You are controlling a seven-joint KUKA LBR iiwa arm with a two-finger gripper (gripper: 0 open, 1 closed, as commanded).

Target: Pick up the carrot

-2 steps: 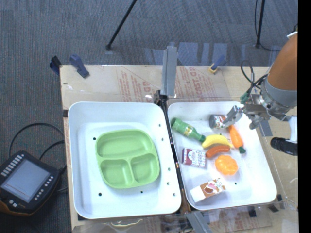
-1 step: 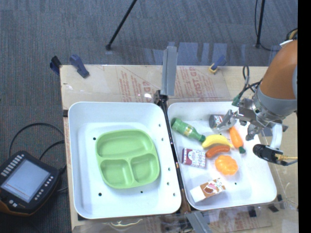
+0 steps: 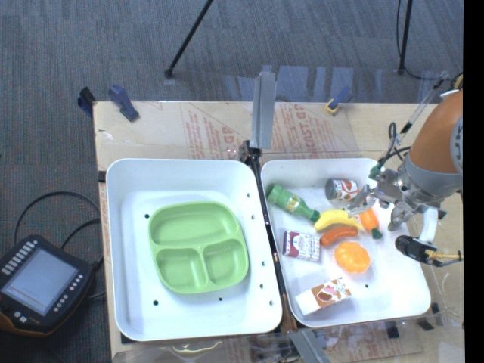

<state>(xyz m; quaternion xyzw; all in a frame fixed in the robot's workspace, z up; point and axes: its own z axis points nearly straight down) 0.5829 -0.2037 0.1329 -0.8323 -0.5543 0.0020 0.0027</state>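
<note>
Plywood bench (image 3: 181,131), right white bin (image 3: 401,293): small orange plastic carrot (image 3: 369,219) beside yellow banana (image 3: 336,219), under two-finger gripper (image 3: 380,212), poised for pickup; finger state impossible to tell.

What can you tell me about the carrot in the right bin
The carrot is a small orange toy with a green tip, plastic by its look. It lies near the right bin's middle, by the banana's right end and above the sausage. The gripper hovers right at it; contact is unclear.
</note>
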